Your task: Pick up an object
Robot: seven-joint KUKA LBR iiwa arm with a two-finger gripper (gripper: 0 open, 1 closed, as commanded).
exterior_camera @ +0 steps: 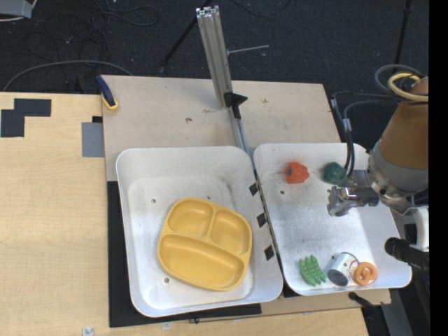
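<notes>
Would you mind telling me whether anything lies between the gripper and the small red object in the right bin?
Nothing visible does. The gripper hovers over bare bin floor, and the red object sits up and to its left. The dark green object lies beside that path, not across it.

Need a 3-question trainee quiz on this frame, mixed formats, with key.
1. True or false: the yellow divided plate lies in the right bin.
2. Which object lies nearest the gripper?
A. green leafy toy
B. dark green object
C. orange ring
3. Fill in: the red-orange toy sits near the ____ edge of the right bin, far or near relative to the camera.

Key: 1 false, it lies in the left bin. 2 B. 3 far.
</notes>
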